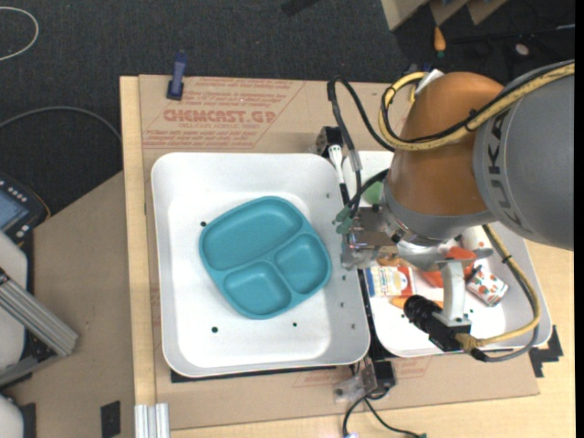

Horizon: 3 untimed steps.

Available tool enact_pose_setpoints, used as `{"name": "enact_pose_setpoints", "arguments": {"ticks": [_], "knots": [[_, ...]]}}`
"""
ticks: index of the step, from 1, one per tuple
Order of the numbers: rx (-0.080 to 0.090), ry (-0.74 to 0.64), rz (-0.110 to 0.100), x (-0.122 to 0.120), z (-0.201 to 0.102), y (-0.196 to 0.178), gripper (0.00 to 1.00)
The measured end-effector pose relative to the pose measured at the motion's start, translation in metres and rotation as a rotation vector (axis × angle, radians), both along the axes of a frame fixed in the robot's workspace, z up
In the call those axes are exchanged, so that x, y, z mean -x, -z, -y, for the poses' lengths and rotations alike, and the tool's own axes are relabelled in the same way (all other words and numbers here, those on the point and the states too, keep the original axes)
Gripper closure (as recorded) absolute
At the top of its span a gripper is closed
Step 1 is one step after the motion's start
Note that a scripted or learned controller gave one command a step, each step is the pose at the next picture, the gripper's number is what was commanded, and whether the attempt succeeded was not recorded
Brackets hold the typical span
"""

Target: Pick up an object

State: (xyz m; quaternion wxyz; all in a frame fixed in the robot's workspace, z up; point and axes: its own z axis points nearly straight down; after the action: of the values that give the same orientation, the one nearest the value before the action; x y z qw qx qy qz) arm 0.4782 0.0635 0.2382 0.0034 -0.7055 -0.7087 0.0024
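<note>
Grey and orange, the arm point(456, 162) hid most of the right white bin point(529, 322), its gripper's state impossible to tell. Small packaged objects point(484, 286) peeked out beneath; a teal divided plate point(263, 255) lay in the left bin point(182, 245).

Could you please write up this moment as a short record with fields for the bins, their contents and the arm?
left bin: holds a teal divided plate, lying flat
right bin: holds small packaged items, among them a red and white carton
arm: reaches in over the right bin, hiding much of it
grasp: cannot tell
bench surface: brown board under both bins
</note>
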Motion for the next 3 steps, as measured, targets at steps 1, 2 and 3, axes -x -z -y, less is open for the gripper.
{"name": "enact_pose_setpoints", "arguments": {"ticks": [1, 2, 3], "knots": [[-0.002, 0.004, 0.03, -0.003, 0.016, -0.191, 1.0], [0.002, 0.004, -0.002, 0.0, -0.006, -0.1, 1.0], [-0.001, -0.005, 0.011, -0.004, -0.093, -0.106, 1.0]]}}
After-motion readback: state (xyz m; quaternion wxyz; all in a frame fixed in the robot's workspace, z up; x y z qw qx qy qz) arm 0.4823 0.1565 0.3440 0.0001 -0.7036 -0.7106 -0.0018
